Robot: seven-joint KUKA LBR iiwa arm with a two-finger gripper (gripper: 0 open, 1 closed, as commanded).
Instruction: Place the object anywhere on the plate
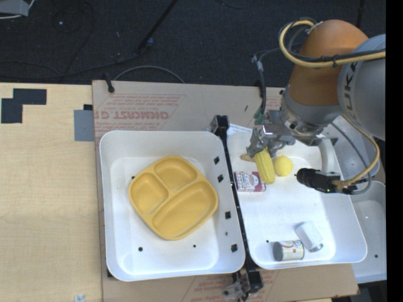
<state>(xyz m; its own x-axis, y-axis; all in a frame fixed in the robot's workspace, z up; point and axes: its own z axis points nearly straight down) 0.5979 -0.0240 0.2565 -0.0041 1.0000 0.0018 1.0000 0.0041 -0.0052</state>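
I have the gripper down in the right bin, at its far left part, and its metal fingers sit right at the top end of the corn cob. From this slanted view I cannot tell how wide they stand, nor whether the cob is truly between them or just under them, so I will not call it held.

The cob lies lengthwise, pointing near and far, with a lemon touching its right side and a small pink-and-white packet just beside it on the left. A small can and a white cup on its side lie well apart at the near end of that bin. The yellow plate, with three compartments, sits in the middle of the left bin, across the divider.

I judge the cob to be a toy: light, stiff, probably hollow plastic, with a bumpy surface that gives some bite but a round body that can roll or squirt out of a pinch. I would take it across its narrow width near the middle, not at the tapering tip, where it would pivot. The lemon crowding the right side leaves little room for a finger there, so a bump could roll both. It is not fragile, so a firm squeeze should be safe.
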